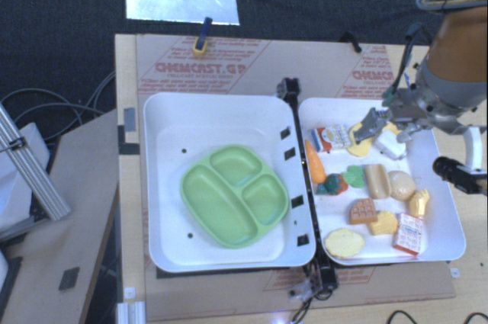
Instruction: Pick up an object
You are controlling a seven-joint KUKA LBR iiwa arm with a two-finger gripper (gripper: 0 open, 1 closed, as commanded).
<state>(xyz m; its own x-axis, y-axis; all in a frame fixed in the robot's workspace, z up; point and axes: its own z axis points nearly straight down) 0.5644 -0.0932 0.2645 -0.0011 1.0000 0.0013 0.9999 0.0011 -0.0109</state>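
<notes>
My gripper (389, 127) hangs over the far part of the right bin (450, 238), its two grey fingers spread open. One fingertip (370, 122) is above a yellow piece (358, 148). A white block (393, 148) lies just below the other. Nothing is clamped between the fingers. Toy food fills this bin: an orange carrot (314, 162), a red-and-white packet (333, 138), a green piece (354, 178), a bread loaf (377, 180), a beige egg-like lump (401, 185), a waffle (363, 210) and a cheese wedge (384, 222).
The left bin (164, 124) holds a green divided plate (233, 195). A black divider (299, 162) runs between the bins. Near the right bin's front lie a yellow round (345, 242), a second red-and-white packet (409, 233) and a yellow fries piece (418, 202).
</notes>
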